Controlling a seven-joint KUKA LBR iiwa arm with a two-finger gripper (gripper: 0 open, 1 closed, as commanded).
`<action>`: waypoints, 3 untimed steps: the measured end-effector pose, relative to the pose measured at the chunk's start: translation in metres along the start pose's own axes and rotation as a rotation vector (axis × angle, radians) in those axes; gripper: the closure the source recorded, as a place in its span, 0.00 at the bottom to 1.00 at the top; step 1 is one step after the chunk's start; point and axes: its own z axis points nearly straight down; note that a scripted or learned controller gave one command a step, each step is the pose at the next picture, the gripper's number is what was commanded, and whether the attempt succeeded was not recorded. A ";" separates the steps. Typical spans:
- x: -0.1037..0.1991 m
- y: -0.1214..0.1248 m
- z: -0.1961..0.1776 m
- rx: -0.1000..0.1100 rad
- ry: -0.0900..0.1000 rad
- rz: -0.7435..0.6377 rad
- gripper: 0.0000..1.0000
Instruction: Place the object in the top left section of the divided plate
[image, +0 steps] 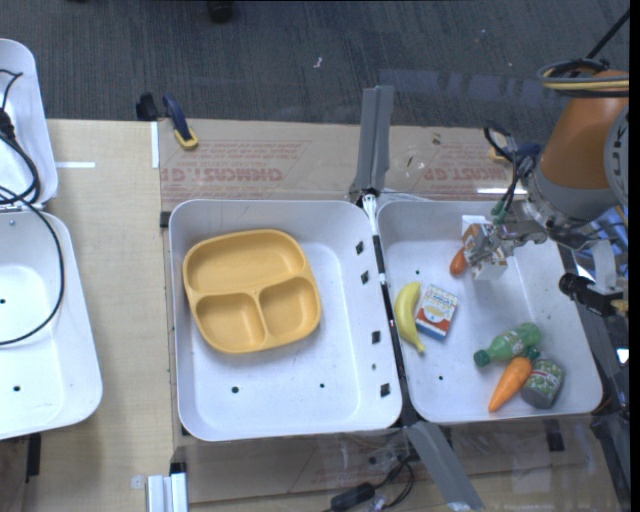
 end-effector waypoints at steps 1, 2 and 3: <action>0.069 -0.025 -0.090 -0.001 -0.001 -0.088 1.00; 0.146 -0.024 -0.080 0.004 0.000 -0.025 1.00; 0.208 -0.028 -0.069 0.003 0.000 -0.341 1.00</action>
